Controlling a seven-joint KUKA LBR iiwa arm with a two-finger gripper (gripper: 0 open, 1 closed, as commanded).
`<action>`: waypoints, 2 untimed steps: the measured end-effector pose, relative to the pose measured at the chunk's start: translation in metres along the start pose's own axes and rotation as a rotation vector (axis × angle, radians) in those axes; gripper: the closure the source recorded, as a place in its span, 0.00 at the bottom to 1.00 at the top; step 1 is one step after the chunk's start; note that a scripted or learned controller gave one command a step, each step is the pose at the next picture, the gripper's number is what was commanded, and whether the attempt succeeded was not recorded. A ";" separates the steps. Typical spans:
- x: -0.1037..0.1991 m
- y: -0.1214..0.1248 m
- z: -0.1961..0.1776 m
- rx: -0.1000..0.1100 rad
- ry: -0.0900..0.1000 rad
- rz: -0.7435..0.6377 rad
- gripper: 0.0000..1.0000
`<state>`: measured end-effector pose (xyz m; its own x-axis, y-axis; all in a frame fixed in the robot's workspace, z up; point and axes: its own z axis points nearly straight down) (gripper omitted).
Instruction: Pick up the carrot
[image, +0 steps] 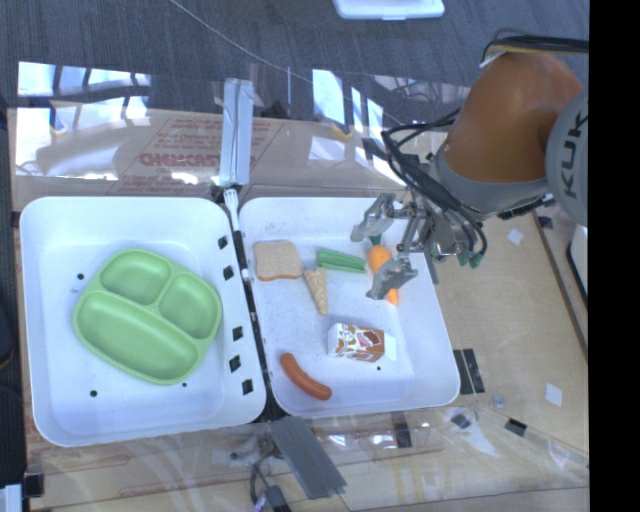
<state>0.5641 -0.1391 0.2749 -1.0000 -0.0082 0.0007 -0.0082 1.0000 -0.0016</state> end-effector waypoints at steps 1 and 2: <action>-0.092 -0.071 0.052 -0.003 0.002 -0.180 0.00; -0.091 -0.068 0.153 -0.006 0.007 -0.293 0.00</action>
<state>0.6559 -0.2064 0.1217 -0.9550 -0.2966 0.0068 -0.2965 0.9550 0.0058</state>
